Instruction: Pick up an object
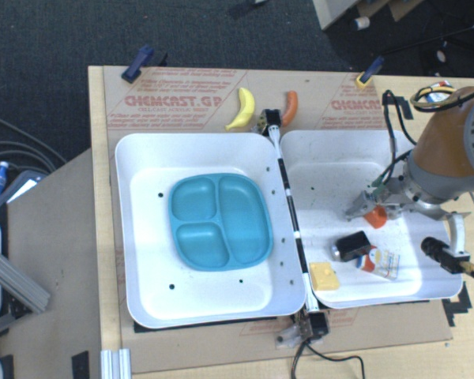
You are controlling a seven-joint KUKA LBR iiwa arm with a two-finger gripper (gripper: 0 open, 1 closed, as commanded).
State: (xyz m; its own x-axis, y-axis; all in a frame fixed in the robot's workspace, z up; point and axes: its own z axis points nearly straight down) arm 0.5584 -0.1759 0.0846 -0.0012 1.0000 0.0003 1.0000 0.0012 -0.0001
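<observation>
My gripper (373,208) hangs low over the middle of the right bin (332,152), reaching in from the right. A small orange object (377,219) lies right under it, touching or almost touching; whether it is gripped I cannot make out. Just in front lies a black block (351,245). Beside that are a small red piece (368,264) and a clear packet (388,264). A yellow wedge (324,275) sits near the bin's front left corner.
The left bin (142,164) holds a blue divided plate (220,220). Behind the bins, on the board, lie a yellow banana (242,109) and an orange piece (290,106). A black divider rail (286,196) runs between the bins.
</observation>
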